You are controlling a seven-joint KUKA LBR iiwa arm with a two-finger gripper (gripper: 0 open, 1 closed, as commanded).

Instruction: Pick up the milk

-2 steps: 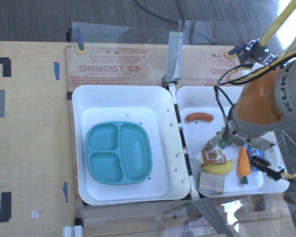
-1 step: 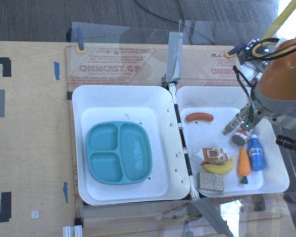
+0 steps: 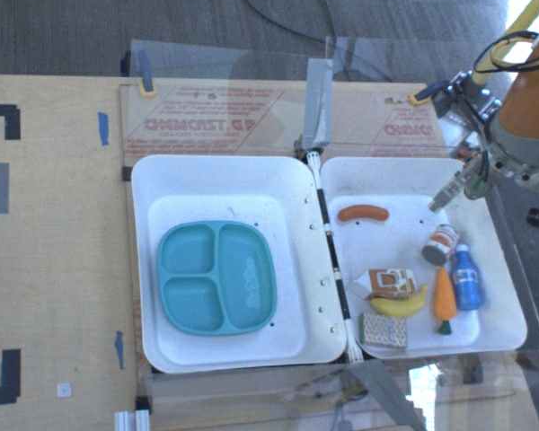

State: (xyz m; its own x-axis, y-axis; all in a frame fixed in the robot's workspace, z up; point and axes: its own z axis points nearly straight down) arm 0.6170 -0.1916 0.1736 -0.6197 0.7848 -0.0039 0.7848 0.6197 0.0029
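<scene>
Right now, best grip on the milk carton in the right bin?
Take the milk carton across its two long side faces, coming straight down from above. It lies flat on its side, so the broad printed face points up. The banana touches its lower edge, so a pinch across that edge is crowded; the end faces look freer. The gripper sits up and right of it.

Probably a robotics lab: two white bins sit on a taped wooden bench, a clear screen behind them, loose cable on grey carpet beyond.
</scene>
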